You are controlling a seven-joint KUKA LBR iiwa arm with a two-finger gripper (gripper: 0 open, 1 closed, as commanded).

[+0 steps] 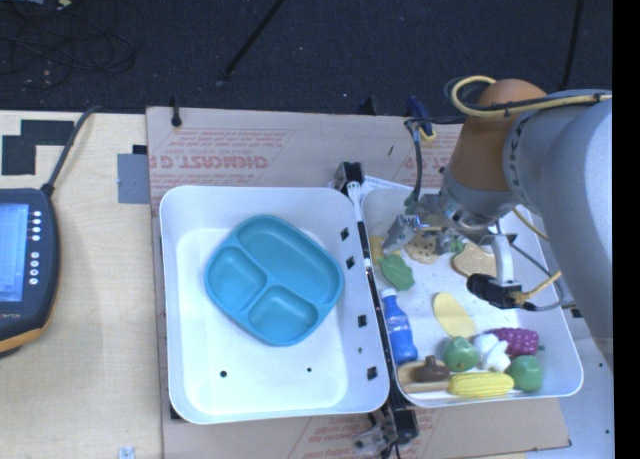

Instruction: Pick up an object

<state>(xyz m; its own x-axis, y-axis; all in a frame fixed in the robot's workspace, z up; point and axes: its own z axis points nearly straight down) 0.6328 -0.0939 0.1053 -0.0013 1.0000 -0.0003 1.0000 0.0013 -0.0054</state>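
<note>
Seen from the fixed camera above the bench, the grey arm with its orange band (490,152) reaches in from the right and bends down over the far part of the right-hand shallow white bin (570,372). Its two-finger gripper (408,234) sits low near that bin's far left corner, just above a small green toy vegetable (398,272); whether it is open or closed cannot be told from here, and nothing can be made out between its tips. Beside the gripper lies a tan speckled cookie-like piece (428,245). Along the bin's left wall lies a blue plastic bottle (399,327) with a white cap. A pale yellow flat piece (453,314) rests near the middle. Along the near edge are a brown toy piece (430,372), a yellow toy corn cob (482,384), a green round toy (460,353), a white toy piece (492,351), a purple grape bunch (515,339) and another green round toy (526,374). The left-hand shallow white bin (190,367) holds a light blue divided plastic plate (273,278), lying in its far half. At the bench's left edge sits a grey control pendant (20,262) with a lit screen.
</note>
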